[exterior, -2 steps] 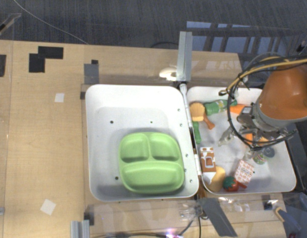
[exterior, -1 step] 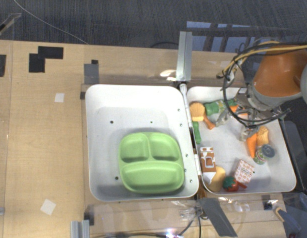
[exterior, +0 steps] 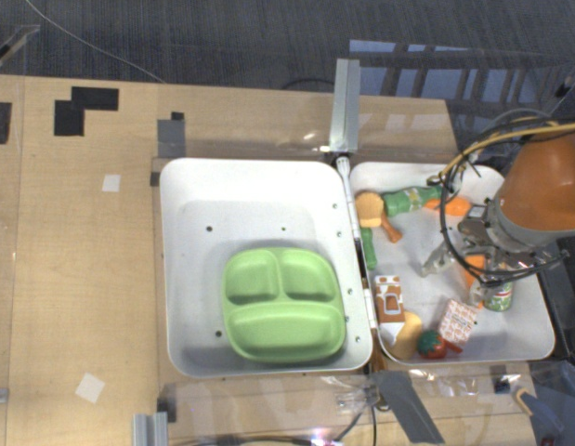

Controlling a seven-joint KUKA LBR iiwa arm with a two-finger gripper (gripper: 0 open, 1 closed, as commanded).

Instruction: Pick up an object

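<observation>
The right bin (exterior: 538, 347) holds several small things. A wooden mallet (exterior: 372, 211) and a green bottle (exterior: 410, 199) lie at its back left. A brown and white box (exterior: 389, 297), a yellow piece (exterior: 407, 331), a red and green toy (exterior: 430, 345) and a red patterned packet (exterior: 458, 322) lie near the front. A green can (exterior: 497, 295) stands right of the middle, with orange pieces (exterior: 455, 207) behind it. My gripper (exterior: 457, 274) hangs over the middle of this bin, open, with only bin floor between its fingers.
The left bin (exterior: 189, 207) holds a green divided plate (exterior: 283, 304) in its front half. A metal post (exterior: 345, 105) rises behind the wall between the two bins. Yellow and black cables (exterior: 482, 151) loop above the arm's orange band (exterior: 547, 189).
</observation>
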